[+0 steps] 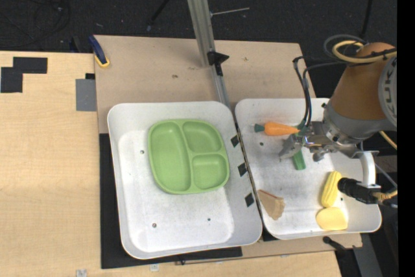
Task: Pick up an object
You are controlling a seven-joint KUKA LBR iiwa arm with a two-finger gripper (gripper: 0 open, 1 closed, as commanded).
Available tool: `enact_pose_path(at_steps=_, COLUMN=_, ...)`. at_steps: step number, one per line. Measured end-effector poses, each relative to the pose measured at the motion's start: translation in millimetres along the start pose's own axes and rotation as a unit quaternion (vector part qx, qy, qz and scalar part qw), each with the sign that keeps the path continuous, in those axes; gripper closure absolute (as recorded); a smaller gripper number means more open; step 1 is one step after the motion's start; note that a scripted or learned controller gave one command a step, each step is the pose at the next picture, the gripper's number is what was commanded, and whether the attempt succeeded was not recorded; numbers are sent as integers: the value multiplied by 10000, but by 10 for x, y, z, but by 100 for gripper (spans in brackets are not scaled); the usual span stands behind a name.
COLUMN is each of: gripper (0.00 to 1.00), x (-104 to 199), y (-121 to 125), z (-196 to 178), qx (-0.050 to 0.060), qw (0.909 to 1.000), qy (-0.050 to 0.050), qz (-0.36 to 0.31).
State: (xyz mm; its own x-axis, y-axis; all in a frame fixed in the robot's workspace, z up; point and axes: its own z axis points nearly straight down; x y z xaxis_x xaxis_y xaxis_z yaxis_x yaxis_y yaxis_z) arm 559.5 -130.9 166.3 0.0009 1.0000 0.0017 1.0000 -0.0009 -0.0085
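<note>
Claw [299,147], grip state unclear, over right bin [285,217] near carrot [280,130]; left bin [130,217] holds green tray [189,156].

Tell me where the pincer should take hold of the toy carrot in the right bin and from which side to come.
Probably the orange middle of the toy carrot, coming straight down from above. It lies flat and roughly crosswise near the right bin's far edge, so closing across its narrow body suits it best. The pincer hangs just beside it, over a small green piece.
</note>
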Motion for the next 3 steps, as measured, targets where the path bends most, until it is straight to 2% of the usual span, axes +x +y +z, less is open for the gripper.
enact_pose_path(at_steps=1, gripper=0, x=-54, y=40, z=453, qx=-16, qw=10000, qy=-3, qz=-1)
enact_pose_path(at_steps=2, gripper=100, x=-65, y=35, z=343, qx=-13, qw=10000, qy=-1, qz=20)
enact_pose_path(at_steps=3, gripper=100, x=-64, y=64, z=-68, qx=-37, qw=10000, qy=-7, qz=-7)
